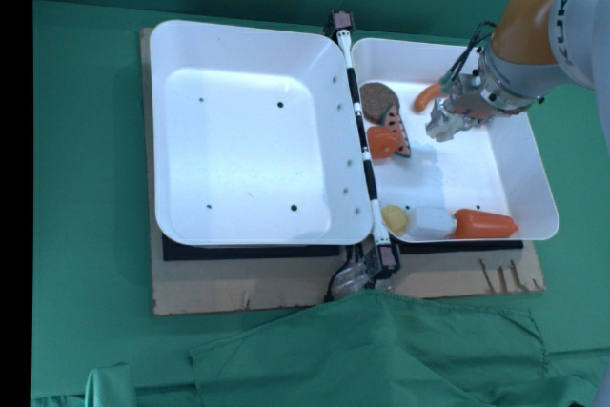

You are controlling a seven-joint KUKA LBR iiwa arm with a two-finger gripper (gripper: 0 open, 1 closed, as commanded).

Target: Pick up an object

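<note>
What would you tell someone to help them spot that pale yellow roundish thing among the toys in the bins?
Start at the right bin, the one the grey and orange arm reaches over. Go to its near left corner, by the divider between the bins. The small yellow ball-like piece lies there beside a white block, with a long orange pepper-like toy further right; it is the only round, pale yellow item.

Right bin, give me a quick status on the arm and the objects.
Gripper hovering over right bin, nothing seen held. Orange carrot piece just beside it; watermelon slice to its left. Nothing blocking.
</note>
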